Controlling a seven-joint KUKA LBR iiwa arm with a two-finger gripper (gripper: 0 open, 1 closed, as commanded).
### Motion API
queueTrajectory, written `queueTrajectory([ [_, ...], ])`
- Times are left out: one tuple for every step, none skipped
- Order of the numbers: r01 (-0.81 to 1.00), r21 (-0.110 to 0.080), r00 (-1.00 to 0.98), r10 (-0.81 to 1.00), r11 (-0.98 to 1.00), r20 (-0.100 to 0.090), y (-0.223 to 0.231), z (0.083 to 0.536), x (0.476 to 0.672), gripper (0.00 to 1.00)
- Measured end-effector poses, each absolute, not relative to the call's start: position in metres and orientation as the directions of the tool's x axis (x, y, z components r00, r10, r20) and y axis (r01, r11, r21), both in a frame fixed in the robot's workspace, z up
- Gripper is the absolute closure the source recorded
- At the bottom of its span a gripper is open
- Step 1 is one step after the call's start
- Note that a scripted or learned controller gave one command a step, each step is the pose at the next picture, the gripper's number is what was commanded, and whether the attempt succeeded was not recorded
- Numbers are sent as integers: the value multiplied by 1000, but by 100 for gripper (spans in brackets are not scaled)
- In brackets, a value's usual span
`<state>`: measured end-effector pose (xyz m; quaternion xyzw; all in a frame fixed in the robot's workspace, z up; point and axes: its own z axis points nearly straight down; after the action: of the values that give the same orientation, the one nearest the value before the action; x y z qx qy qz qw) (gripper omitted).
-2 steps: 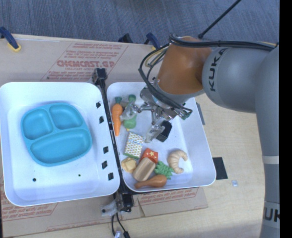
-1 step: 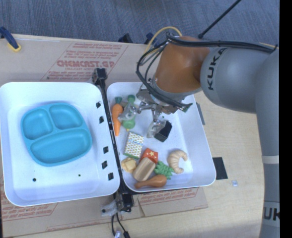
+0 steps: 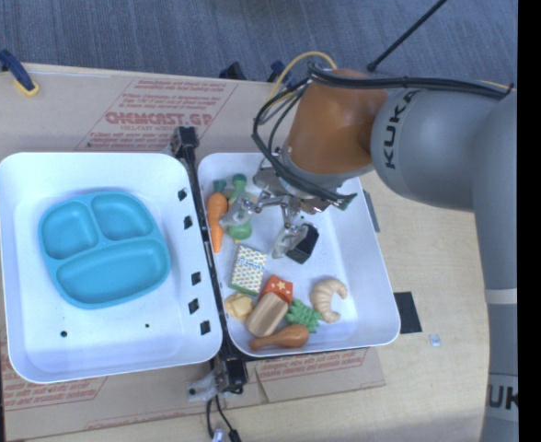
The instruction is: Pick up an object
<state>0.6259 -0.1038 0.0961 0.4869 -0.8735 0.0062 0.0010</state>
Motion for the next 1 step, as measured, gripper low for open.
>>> queueTrajectory([
  [-683,12,-730,-683,731,35,-116,89,650,0],
])
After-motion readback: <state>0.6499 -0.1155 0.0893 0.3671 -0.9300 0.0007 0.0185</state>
